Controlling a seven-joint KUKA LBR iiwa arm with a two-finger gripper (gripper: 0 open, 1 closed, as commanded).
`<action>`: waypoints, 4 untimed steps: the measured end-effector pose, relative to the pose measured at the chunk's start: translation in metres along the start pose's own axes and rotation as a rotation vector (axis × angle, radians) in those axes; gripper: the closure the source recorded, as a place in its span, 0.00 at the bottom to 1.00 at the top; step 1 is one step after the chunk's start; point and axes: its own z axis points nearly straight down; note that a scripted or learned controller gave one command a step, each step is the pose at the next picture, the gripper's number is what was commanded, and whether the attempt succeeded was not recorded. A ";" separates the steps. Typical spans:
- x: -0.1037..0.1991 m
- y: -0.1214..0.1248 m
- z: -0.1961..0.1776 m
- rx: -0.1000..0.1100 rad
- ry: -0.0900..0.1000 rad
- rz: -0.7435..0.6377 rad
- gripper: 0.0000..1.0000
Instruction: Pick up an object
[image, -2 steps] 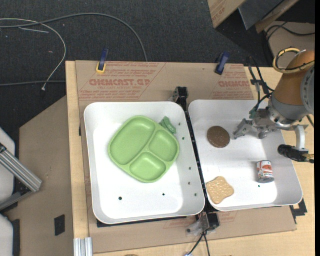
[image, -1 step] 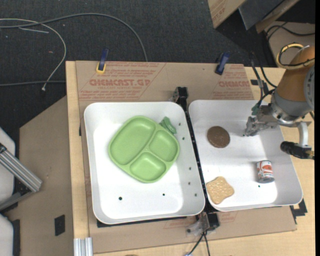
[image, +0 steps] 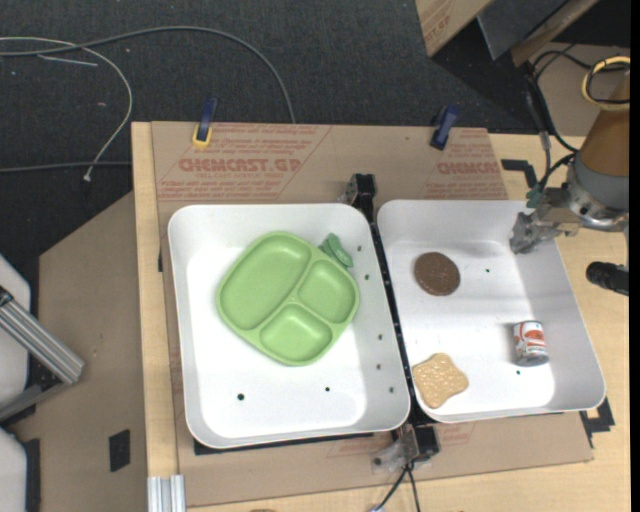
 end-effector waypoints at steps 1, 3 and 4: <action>0.006 0.004 -0.047 0.000 0.001 -0.001 1.00; 0.069 0.001 -0.115 0.007 0.005 -0.006 1.00; 0.117 0.002 -0.102 0.009 0.005 -0.004 1.00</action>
